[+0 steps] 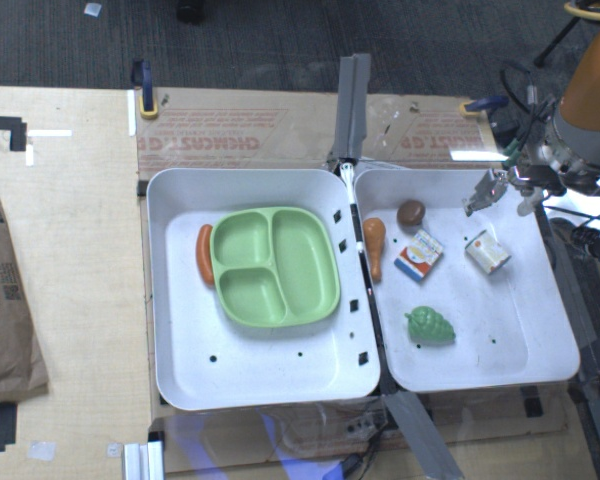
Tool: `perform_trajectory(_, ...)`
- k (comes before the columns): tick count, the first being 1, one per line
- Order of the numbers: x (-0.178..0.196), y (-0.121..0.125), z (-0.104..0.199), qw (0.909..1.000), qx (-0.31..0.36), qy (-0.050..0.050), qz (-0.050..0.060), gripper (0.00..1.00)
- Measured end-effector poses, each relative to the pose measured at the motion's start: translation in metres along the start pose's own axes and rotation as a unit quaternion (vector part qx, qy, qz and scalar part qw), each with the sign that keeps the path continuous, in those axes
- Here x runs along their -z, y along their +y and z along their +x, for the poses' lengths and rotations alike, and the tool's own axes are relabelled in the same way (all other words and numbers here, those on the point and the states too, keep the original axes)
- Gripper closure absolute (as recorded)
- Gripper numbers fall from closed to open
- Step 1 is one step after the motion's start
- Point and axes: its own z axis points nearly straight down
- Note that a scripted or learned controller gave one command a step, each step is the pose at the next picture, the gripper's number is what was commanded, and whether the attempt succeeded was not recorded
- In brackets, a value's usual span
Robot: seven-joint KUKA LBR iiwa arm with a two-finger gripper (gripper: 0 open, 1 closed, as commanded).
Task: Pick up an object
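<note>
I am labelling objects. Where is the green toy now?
The green toy lies in the right bin, near its front, below the small carton.

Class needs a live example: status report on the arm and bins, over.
Gripper open, holding nothing, above right bin's top edge. Nearest item: small white box, untouched. Nothing blocking it.

A robotics lab is showing here: white bins (180,368) sitting on a cardboard-covered bench (240,133), clamps (145,93) holding it, cables (540,78) trailing over dark carpet (280,18).
</note>
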Motion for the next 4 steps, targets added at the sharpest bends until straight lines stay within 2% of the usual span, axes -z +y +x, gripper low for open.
perform_trajectory(1, -0.118, -0.014, -0.042, 0.9997, -0.023, 0.002, -0.002, 0.0)
perform_trajectory(2, -0.11, -0.015, -0.046, 0.9997, -0.026, 0.0, -0.001, 1.0)
perform_trajectory(3, -0.1, -0.015, -0.046, 0.9997, -0.025, 0.0, -0.002, 1.0)
perform_trajectory(4, -0.122, -0.054, -0.025, 0.9973, -0.073, -0.002, -0.009, 1.0)
